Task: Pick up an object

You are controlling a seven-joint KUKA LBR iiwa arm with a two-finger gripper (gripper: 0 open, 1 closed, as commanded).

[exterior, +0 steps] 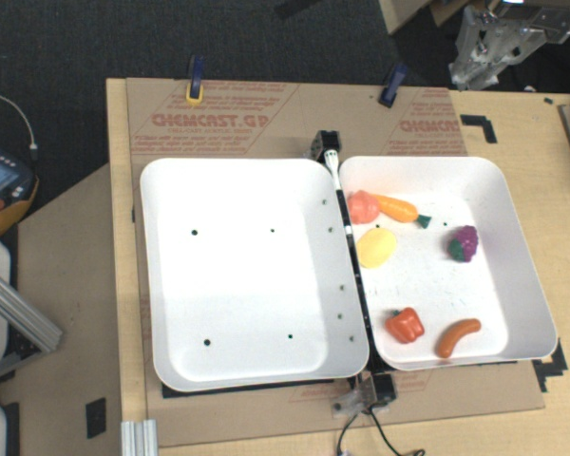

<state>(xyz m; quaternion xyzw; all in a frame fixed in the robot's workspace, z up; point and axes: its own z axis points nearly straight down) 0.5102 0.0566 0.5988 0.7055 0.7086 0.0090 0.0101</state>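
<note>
The right bin (513, 255) holds several toy foods: a pink piece (362, 207) beside an orange carrot (396, 208), a yellow lemon (376, 247), a purple grape bunch (463, 243), a red pepper (406, 325) and a brown sausage (457, 337). My gripper (482, 53) hangs high at the top right corner of the view, beyond the bins' far edge, well away from every object. Nothing shows between its fingers.
The left bin (171, 255) sits beside the right one on a brown cardboard sheet (266, 112). Two blue clamps (196, 76) (393, 84) grip the board's far edge. A black clip (326, 144) sits where the bins meet.
</note>
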